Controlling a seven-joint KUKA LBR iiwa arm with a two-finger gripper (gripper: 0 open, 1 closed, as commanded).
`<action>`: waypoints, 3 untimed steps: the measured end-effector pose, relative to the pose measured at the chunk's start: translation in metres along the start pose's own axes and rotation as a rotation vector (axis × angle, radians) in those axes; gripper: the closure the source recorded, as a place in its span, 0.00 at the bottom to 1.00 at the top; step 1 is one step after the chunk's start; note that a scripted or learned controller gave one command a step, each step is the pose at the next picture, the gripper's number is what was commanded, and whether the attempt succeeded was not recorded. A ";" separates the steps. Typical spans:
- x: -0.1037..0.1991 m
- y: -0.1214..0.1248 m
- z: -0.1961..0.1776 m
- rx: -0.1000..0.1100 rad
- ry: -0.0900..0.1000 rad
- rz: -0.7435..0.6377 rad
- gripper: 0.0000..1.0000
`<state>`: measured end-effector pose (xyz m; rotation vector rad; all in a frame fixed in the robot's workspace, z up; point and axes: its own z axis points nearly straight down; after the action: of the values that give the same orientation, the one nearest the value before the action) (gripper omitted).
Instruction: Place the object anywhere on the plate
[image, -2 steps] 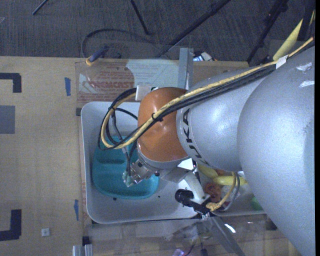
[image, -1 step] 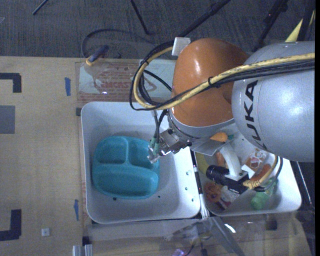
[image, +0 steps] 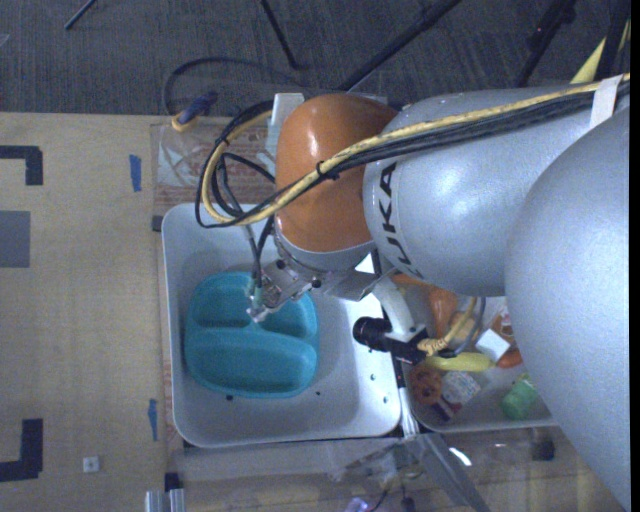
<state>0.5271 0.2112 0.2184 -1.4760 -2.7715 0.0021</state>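
The grey arm (image: 500, 200) with its orange band (image: 325, 170) looms nearest, reaching in over the left bin (image: 300, 425). Below it the gripper (image: 262, 305) hangs over the teal divided plate (image: 240, 360); whether it is open I cannot tell. Small colourful objects (image: 460, 370) lie in the right bin on the bench (image: 80, 350).

Partial lettering, seemingly "UKA", on arm (image: 440, 210)

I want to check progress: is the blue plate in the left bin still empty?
Cannot tell fully. The visible parts of the plate are bare, but the gripper hides part of it.
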 end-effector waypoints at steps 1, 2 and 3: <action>0.018 -0.045 0.006 0.000 0.000 -0.104 1.00; 0.018 -0.045 0.007 0.000 0.000 -0.104 0.00; 0.018 -0.044 -0.003 -0.003 0.000 -0.103 1.00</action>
<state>0.4802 0.2014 0.2219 -1.3326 -2.8447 -0.0015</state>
